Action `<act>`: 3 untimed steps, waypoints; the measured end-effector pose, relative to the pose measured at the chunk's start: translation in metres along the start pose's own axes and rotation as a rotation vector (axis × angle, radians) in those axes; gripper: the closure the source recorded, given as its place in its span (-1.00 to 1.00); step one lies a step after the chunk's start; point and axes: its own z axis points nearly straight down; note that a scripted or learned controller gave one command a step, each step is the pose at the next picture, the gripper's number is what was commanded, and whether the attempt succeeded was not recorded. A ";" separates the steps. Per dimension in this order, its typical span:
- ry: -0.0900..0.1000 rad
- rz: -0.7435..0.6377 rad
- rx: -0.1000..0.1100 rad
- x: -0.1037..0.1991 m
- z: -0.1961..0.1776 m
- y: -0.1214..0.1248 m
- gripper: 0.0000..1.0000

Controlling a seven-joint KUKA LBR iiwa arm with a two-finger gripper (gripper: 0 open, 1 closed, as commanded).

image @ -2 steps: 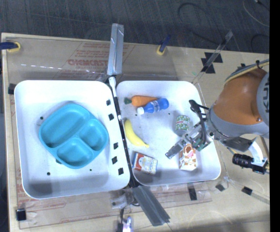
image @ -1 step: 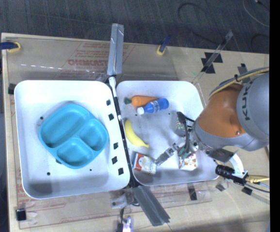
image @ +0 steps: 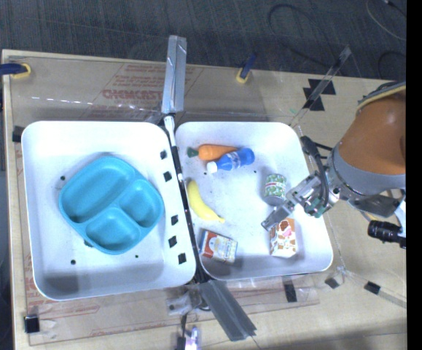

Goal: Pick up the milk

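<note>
Two small cartons lie in the right bin [image: 309, 262]. A white carton with a red and brown print [image: 284, 238] rests near the front right corner, and I take it for the milk. A red and white carton [image: 218, 246] lies near the front left. My gripper [image: 286, 207] hangs over the right side of this bin, just behind the white carton and in front of a green can [image: 274, 186]. Its fingers are spread open with nothing between them.
A carrot [image: 216, 152] and a blue bottle [image: 232, 160] lie at the back of the right bin, and a banana [image: 200, 203] lies along its left wall. The left bin [image: 43, 268] holds a blue divided plate [image: 111, 203].
</note>
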 end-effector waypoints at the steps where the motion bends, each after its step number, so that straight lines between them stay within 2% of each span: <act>1: -0.008 -0.073 -0.006 -0.001 0.132 0.003 -1.00; 2: -0.001 -0.310 0.000 -0.008 0.031 0.013 -1.00; 3: -0.002 -0.407 -0.001 -0.014 0.027 0.022 -1.00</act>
